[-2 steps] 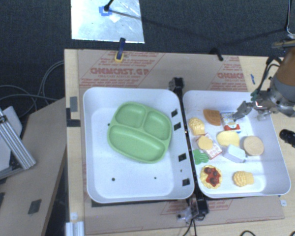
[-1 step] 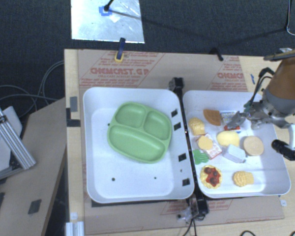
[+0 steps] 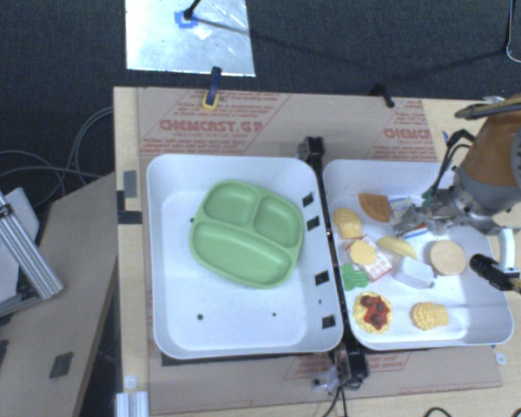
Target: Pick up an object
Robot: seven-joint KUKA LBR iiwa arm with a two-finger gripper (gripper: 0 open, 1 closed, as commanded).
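Arm reaches in from right, bent low over right bin. Tool sits amid toy food, near the banana; grip state unclear, prob. blurred. Green divided plate in left bin.

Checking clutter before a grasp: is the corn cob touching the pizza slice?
Apart. The camera view shows bare white bin floor between the corn cob and the pizza slice.
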